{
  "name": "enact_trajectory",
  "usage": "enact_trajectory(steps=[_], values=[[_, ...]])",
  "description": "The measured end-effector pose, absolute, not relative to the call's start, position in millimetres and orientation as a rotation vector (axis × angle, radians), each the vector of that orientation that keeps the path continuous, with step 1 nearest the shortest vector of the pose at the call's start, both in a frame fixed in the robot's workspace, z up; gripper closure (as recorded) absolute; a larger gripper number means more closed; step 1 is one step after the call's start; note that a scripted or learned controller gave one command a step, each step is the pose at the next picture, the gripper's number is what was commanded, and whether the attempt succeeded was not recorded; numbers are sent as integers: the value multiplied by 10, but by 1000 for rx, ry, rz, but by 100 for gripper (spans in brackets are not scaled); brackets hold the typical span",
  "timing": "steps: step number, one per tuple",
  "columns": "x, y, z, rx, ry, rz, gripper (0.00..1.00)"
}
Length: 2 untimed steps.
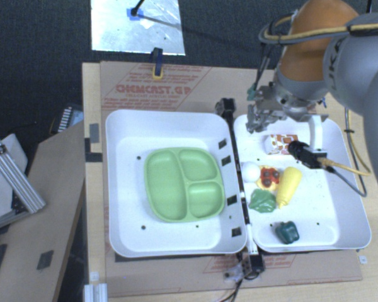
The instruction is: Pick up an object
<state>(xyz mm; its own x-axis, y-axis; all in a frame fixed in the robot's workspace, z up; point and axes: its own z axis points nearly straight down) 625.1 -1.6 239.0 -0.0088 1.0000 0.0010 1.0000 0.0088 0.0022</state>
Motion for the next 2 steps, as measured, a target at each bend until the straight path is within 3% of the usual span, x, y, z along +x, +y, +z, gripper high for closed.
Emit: enact_trajectory(steps=[1, 2], values=[[6333, 494, 2304, 2210, 2231, 5, 100], [6232, 1082, 2358, 2210, 2234, 5, 100]])
